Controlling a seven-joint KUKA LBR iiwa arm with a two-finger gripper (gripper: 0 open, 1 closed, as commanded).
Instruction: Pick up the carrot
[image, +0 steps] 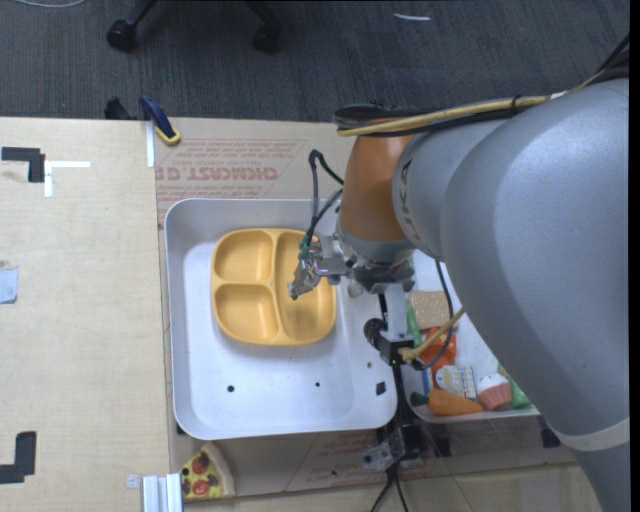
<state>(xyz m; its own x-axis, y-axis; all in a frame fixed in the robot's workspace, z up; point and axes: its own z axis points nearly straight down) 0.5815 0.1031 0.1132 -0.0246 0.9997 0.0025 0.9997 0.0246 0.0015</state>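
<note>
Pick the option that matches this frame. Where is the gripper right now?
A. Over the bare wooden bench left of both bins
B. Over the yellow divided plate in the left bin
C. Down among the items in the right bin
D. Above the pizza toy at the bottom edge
B. The gripper sits over the right side of the yellow divided plate in the left bin, while the carrot lies in the right bin.

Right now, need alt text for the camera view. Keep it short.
A grey arm with an orange band reaches from the right over a yellow divided plate in the left white bin, its gripper above the plate's right edge. The carrot lies among other toy food in the right bin.
</note>
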